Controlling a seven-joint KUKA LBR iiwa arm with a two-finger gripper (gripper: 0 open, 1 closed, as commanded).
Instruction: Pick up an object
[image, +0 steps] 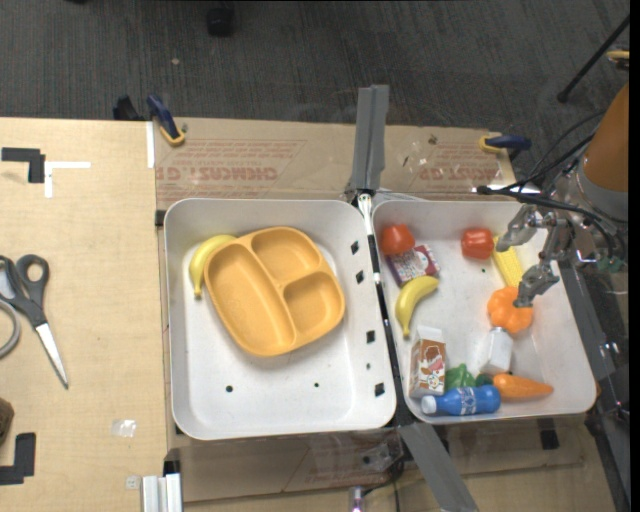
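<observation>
Orange fruit (510, 312) lies near the right wall of the right bin (578, 345), just under the gripper (528, 258); the gripper's two fingers stand spread, released, with nothing between them, the lower finger (537, 282) touching or just above the fruit's top; a corn cob (508, 265) sits just above the fruit, partly behind the fingers, and a red tomato (477, 243) lies near the bin's far wall; another tomato (397, 239) sits in the far left corner beside a small red packet (413, 265); a banana (414, 299) curves below the packet; a brown carton (429, 366), a green item (459, 378), a blue bottle (462, 402), a carrot (522, 387) and a white item (493, 351) crowd the near edge; the left bin (270, 400) holds a yellow divided plate (272, 289) with a second banana (204, 258) touching its left rim; the arm (605, 165) reaches in from the right, wrist bent down over the right bin; scissors (38, 310) lie on the bench (80, 230), well left of the bins.
</observation>
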